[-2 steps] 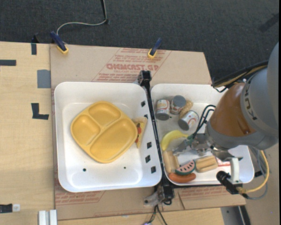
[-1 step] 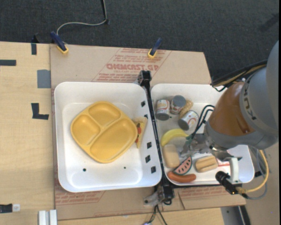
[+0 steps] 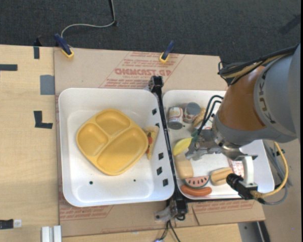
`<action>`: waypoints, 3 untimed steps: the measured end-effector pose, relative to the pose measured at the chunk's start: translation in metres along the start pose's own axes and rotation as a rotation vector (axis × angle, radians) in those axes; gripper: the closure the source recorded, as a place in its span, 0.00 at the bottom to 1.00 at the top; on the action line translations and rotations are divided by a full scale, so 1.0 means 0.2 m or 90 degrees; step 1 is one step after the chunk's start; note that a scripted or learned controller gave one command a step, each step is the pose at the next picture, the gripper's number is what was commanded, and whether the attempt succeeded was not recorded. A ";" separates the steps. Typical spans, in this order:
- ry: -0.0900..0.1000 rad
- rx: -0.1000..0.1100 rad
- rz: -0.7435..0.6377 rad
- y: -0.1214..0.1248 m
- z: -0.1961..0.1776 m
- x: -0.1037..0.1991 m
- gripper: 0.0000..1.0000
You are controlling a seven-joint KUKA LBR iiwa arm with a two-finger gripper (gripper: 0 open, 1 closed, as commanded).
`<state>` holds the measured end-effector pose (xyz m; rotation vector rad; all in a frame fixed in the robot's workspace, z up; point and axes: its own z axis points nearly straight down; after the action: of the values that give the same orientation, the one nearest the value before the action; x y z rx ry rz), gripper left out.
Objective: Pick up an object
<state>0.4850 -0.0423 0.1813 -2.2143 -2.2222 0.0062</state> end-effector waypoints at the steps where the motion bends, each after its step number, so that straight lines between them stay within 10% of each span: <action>1: 0.000 0.000 0.000 0.00 0.00 0.00 0.00; 2: 0.005 -0.001 -0.001 0.00 0.42 -0.32 0.00; 3: 0.000 -0.012 0.002 0.03 0.44 -0.27 0.00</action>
<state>0.4900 -0.0956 0.0930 -2.2270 -2.2271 -0.0148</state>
